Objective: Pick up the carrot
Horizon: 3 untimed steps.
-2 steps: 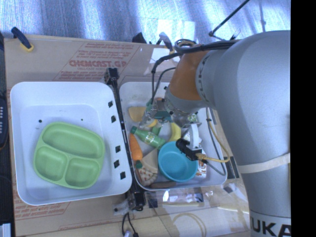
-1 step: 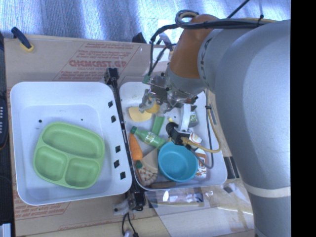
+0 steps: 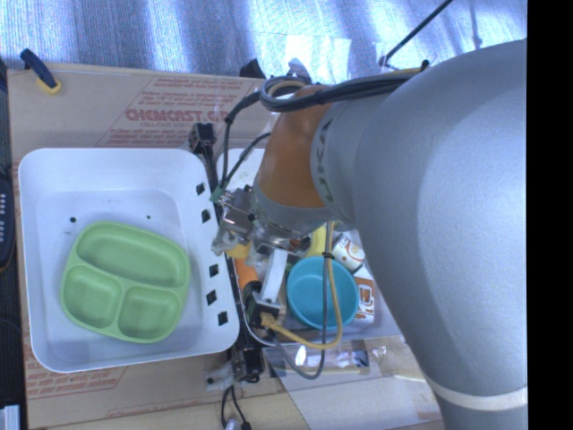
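**While the hand (image 3: 253, 240) sits low in the right bin (image 3: 390, 328), the carrot (image 3: 249, 272) lies just under it**

Because the wrist and its fittings cover the hand from above, I cannot tell whether it is released or clenched, nor whether it touches anything. It sits close to the right bin's left wall.

The carrot shows as a short orange piece just below the hand in the view, close against that same wall. Part of it is hidden, and I cannot tell if it is gripped.

Just right of the carrot stands a blue cup (image 3: 320, 294), upright, with its open mouth facing up. Beyond the cup, to its right, lie packets (image 3: 356, 256) with printed labels. The arm partly hides them, and what they are is unclear.

The arm (image 3: 448, 195), grey with an orange band above the wrist, comes in from the right and covers most of the right bin.

Left of the hand, just beside the right bin, is the left bin (image 3: 54, 177). A green plate (image 3: 125, 280) with three compartments lies flat in its near part.

Both bins rest on cardboard (image 3: 134, 106) with red print, which covers the tabletop. A clear wrapper (image 3: 331, 358) lies on it just in front of the right bin. A yellow-and-black clamp (image 3: 40, 72) sits at the cardboard's far left corner, well apart from the hand.
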Each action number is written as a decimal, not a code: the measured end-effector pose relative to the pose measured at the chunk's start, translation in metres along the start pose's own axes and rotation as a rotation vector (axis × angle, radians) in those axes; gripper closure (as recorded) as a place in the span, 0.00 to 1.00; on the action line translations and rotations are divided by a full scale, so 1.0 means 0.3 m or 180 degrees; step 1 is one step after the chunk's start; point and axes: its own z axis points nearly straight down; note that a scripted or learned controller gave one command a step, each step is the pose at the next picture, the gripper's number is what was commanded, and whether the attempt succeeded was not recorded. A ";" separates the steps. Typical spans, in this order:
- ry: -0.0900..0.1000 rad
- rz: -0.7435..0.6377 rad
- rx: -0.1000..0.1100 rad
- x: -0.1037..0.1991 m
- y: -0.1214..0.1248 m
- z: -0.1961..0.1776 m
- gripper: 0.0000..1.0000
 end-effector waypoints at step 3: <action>-0.0006 0.1759 -0.0021 0.103 -0.116 -0.227 1.00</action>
